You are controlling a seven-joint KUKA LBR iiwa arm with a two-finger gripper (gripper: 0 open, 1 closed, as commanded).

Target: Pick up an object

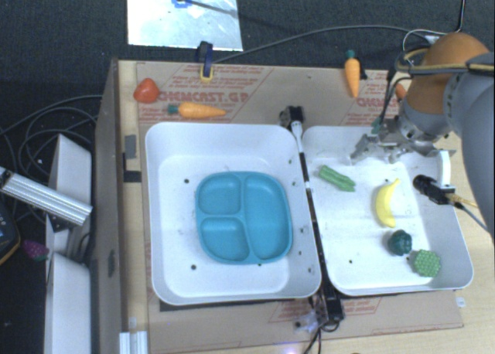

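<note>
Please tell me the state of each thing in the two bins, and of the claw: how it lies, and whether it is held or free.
Claw: above the right bin's far end, holding nothing visible.
Green pod: lying flat, free.
Banana: lying flat, free.
Dark teal ball: resting, free.
Light green piece: resting beside the ball, free.
Blue divided plate: flat in the left bin, nothing on it.

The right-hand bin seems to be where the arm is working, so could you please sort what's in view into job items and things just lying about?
Likely job items, all in the right bin:
green pod
banana
dark teal ball
green bumpy piece
end effector, above the bin's far end

Lying about:
blue divided plate in the left bin
two carrots
tomato
</note>
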